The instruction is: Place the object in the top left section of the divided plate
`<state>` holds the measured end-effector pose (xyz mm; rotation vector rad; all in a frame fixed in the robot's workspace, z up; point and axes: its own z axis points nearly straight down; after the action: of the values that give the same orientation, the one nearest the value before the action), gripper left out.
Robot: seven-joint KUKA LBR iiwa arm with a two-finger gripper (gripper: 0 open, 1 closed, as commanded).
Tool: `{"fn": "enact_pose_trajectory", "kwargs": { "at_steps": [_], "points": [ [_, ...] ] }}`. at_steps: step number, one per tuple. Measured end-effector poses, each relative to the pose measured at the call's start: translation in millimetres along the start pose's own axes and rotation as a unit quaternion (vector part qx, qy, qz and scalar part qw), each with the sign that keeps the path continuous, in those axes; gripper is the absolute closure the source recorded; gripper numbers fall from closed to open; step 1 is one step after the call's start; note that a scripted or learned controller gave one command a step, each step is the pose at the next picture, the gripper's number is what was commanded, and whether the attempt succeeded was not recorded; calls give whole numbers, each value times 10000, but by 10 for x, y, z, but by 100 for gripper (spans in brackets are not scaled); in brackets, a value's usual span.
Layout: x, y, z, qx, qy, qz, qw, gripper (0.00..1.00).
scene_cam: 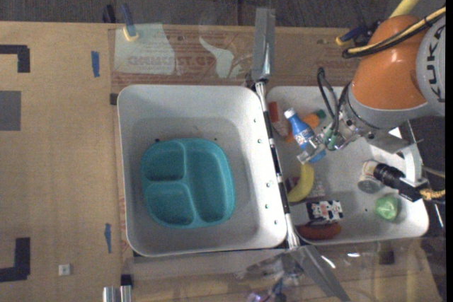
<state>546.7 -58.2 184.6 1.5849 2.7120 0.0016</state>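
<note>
Bottle (299, 128), blue and white, is lying tilted near the left wall of the right bin (417, 223), toward its far edge, with the gripper (330, 140) hanging just beside its lower end; whether anything is being gripped cannot be told. Plate (187, 182), teal and divided, is sitting in the left bin (141, 109), toward its near-left corner. Banana (303, 184) is lying below the bottle by the left wall. Cow-patterned carton (324, 209) and a brown sausage (318, 230) are resting near the near edge, a green ball (386, 207) near the right corner.
</note>
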Motion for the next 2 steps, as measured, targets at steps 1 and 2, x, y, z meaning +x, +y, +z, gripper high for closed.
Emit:
{"fn": "enact_pose_trajectory", "kwargs": {
  "at_steps": [1, 2],
  "points": [
    [906, 191, -549, -12, -10, -484, 9988, 100],
    [713, -334, 3, 0, 0, -967, 9953, 100]
  ]
}}
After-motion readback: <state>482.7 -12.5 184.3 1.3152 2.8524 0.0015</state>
